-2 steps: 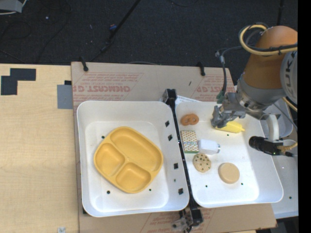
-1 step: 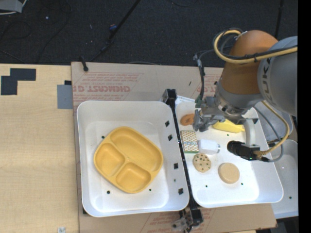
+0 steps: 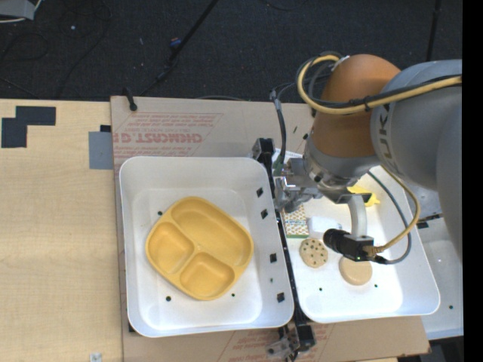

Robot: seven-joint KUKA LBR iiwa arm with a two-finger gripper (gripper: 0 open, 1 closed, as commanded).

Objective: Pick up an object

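Camera view hid my claw's [image 3: 300, 194] state; I judged the cookie [image 3: 313, 253] light, stiff and crumbly, best pinched across its edges.

Two bins sit side by side on the counter [image 3: 53, 240]. A divided tray [image 3: 198, 246] lies in the left bin [image 3: 143, 179]. In the right bin [image 3: 407, 296] — near its left wall — a cookie [image 3: 313, 253] lies just left of a round disc [image 3: 356, 271], with the arm [image 3: 355, 119] above them.
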